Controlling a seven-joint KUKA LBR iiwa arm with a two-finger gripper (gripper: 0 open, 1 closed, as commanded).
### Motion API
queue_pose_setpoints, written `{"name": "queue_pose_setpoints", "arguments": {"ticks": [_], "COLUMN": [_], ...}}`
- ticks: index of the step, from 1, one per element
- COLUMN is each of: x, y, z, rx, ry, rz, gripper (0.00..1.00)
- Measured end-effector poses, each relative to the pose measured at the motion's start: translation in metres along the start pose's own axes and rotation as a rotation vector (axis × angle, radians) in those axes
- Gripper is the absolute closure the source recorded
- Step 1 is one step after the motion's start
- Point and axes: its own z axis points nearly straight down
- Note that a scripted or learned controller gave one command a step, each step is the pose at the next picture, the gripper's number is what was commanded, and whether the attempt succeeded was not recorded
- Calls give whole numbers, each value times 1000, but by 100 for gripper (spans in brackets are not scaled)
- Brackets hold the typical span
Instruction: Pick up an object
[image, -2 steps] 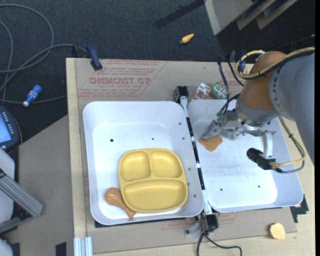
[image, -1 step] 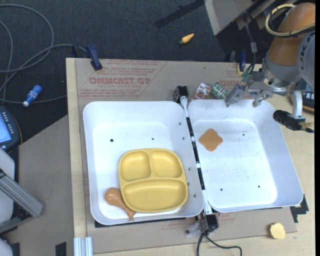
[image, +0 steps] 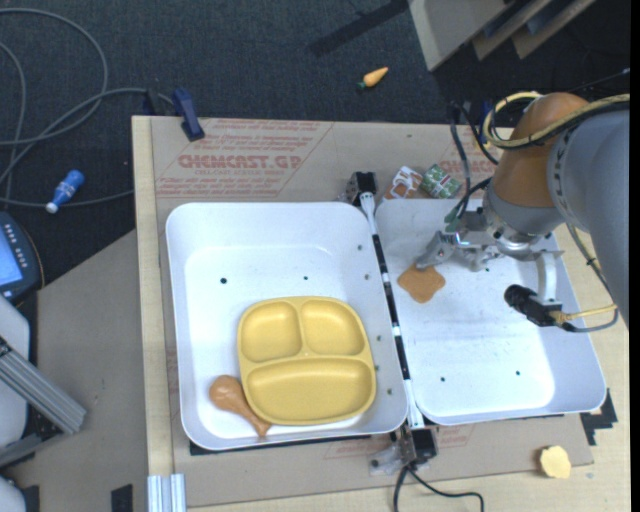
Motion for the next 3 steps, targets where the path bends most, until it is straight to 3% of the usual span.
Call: {"name": "queue_pose_setpoints", "arguments": {"ticks": [1,2,3], "x": [-36,10,32], "y": [33,9,-28], "z": [-100,0,-5], "rx": [-19,0,-3], "ry": [-8,1,-1], "rz": [-2,-5,-2], "gripper": [0,0,0]}}
